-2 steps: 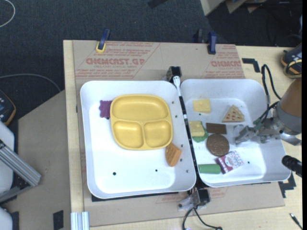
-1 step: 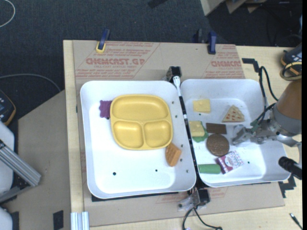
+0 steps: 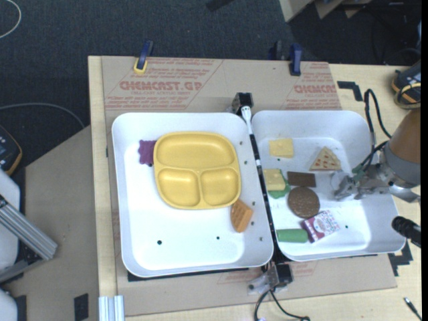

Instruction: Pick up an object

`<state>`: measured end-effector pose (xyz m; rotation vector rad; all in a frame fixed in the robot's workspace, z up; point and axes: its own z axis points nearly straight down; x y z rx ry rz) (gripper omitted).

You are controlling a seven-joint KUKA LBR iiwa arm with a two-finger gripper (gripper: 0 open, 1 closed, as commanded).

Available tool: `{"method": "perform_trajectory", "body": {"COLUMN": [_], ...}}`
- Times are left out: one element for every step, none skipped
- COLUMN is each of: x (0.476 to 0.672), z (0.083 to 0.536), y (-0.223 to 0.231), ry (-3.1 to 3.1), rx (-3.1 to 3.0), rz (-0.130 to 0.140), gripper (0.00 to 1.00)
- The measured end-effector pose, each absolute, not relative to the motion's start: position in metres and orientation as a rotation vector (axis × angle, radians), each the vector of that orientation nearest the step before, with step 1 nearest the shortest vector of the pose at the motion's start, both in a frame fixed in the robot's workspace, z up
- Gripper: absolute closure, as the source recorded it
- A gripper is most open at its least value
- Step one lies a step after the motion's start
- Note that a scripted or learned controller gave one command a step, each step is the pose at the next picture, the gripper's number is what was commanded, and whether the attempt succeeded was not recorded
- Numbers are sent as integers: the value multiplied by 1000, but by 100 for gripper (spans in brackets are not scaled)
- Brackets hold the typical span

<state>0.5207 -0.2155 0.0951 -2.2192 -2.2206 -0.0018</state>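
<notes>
My gripper [image 3: 350, 187] hangs low over the right side of the right bin [image 3: 348, 126], reaching in from the right edge of the view. Just to its left lie a round brown cookie [image 3: 303, 202] and a dark brown bar [image 3: 301, 178]. A triangular tan slice [image 3: 326, 160] sits behind the gripper, and a red and white packet [image 3: 320, 225] lies in front of it. Further left are a yellow square [image 3: 281, 148], a pale yellow block [image 3: 273, 180] and a green piece [image 3: 291, 235]. I see nothing held in the gripper.
The left bin [image 3: 180, 253] holds a yellow divided plate [image 3: 198, 169], a purple piece [image 3: 146, 151] at its left and an orange-brown piece [image 3: 241, 215] by the inner wall. Cables run along the bench's right side [image 3: 372, 112]. Clamps [image 3: 142, 59] stand at the bench's back edge.
</notes>
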Motion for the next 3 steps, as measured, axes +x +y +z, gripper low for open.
{"method": "perform_trajectory", "body": {"x": [515,513,514], "z": [155,199,226], "y": [-219,-218,-218], "ry": [-2225,-2227,-2227], "rx": [-2225,-2225,-2224], "rz": [-2,-3,-2], "gripper": [100,100,100]}}
